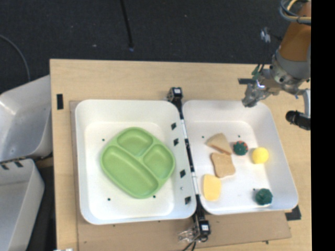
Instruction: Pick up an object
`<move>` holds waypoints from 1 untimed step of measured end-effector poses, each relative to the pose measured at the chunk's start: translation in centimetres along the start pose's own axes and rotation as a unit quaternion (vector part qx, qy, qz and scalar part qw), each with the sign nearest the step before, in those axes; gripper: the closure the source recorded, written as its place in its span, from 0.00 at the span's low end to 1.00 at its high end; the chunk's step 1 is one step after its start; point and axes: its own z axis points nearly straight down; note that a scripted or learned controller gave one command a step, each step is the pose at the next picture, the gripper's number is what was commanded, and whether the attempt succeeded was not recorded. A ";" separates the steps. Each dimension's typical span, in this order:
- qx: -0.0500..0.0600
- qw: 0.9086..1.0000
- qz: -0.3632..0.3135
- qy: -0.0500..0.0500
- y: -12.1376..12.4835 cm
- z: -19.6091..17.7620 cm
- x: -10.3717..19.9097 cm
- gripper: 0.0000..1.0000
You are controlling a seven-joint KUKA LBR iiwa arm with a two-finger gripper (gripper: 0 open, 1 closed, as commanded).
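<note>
gripper [253, 96] hovering over right bin [280, 156] far rim; jaws possibly apart, cannot tell; should be centring over yellow ball [259, 155] before descending.

Robot arm [294, 41] with a rounded orange band above a grey wrist collar, from which metallic silver brackets and fittings project sideways toward the gripper [252, 97] at eight o'clock.
</note>
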 end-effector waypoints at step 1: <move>0.001 1.000 -0.001 0.000 0.1 -3.2 -0.2 1.00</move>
